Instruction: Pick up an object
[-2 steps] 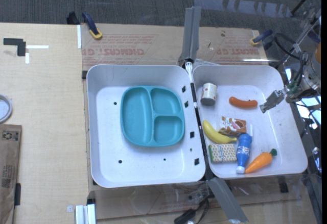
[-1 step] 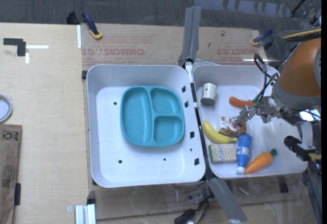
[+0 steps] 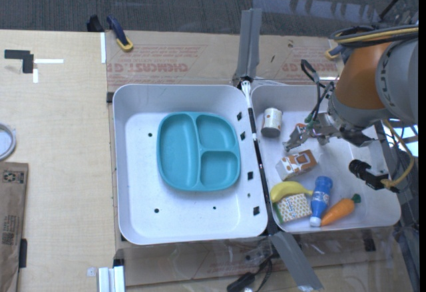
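Looking down on my two white bins here. Left bin (image 3: 126,171) has a teal divided plate (image 3: 198,151) sitting roughly in the middle. Right bin (image 3: 379,217) is the busy one: a small tin can (image 3: 271,122) near the top left, a little brown and white carton (image 3: 297,163) in the middle, then along the front a banana (image 3: 289,189), a sponge-like yellow block (image 3: 293,207), a blue bottle (image 3: 319,199) and a carrot (image 3: 339,211). My gripper (image 3: 299,136) hangs just above the carton, arm coming in from the right.

Bright, even light; soft shadows.
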